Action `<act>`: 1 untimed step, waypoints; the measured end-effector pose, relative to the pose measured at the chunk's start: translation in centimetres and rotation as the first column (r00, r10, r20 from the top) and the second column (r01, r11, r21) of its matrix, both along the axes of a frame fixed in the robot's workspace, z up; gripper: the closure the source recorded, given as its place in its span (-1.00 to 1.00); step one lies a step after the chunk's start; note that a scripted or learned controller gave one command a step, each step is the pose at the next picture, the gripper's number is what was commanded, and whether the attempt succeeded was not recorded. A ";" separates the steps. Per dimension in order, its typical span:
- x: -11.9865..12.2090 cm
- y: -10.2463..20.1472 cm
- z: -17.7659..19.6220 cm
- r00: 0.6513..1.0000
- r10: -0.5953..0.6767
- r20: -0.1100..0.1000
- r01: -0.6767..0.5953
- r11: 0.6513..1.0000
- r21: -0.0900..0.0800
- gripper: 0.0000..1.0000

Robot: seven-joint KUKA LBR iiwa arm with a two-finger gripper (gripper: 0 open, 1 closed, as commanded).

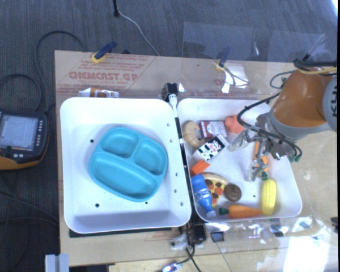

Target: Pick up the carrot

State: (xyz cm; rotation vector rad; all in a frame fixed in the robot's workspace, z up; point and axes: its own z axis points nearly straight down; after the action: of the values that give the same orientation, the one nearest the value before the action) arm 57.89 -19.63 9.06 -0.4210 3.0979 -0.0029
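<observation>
The long orange toy carrot lies on its side along the near wall of the right-hand shallow white plastic bin, its tip pointing left. It sits low in the corner, probably because loose toys slide against the wall. The two-finger metal gripper hangs over the right middle of that bin, well short of the carrot, with the grey arm and its orange band reaching in from the right. Something small and orange shows at its tips, but whether the pincer is released or clenched on anything cannot be told from here.

A yellow plastic corn cob stands just beside the carrot's thick end, between it and the gripper, so a descent there looks crowded. A brown round toy and a blue bottle-shaped toy lie near its left end. The left-hand white bin holds a blue divided plastic plate.
</observation>
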 end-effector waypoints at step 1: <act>0.3 0.0 1.3 1.000 0.000 0.010 0.000 1.000 -0.002 1.00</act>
State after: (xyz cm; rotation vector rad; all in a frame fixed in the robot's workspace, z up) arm 58.20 -19.58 10.35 -0.4196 3.0883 -0.0082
